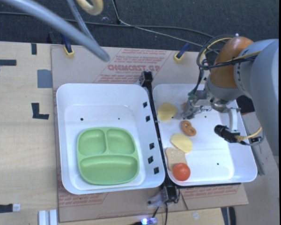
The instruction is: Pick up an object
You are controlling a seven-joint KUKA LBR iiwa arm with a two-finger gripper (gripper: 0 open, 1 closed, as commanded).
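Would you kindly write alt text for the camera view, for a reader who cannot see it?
A grey robot arm reaches from the right, its gripper low over the right white bin near a pretzel. That bin also holds two yellow pieces, a tan slice and a red tomato. The left bin holds a green divided plate.

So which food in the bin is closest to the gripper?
The small pretzel, just below the gripper. The red tomato lies farthest, by the bin's front.
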